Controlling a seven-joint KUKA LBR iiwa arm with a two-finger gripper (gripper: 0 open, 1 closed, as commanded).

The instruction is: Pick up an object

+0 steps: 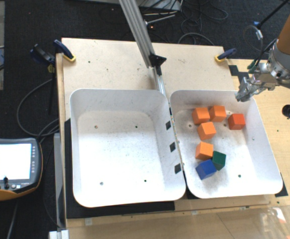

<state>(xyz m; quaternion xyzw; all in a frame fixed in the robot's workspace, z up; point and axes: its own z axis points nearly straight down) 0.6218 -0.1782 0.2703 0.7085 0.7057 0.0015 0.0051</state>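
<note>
While the gripper (244, 94) hangs over the right bin's (264, 148) far right rim, finger spacing cannot be determined. Seven cubes (207, 130) lie clustered inside that bin, edges variously turned, none showing a long axis.

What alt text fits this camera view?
The claw hangs over the right bin's upper right rim, apart from the seven blocks inside: five orange blocks, a green block and a blue block. The left bin sits beside it.
</note>
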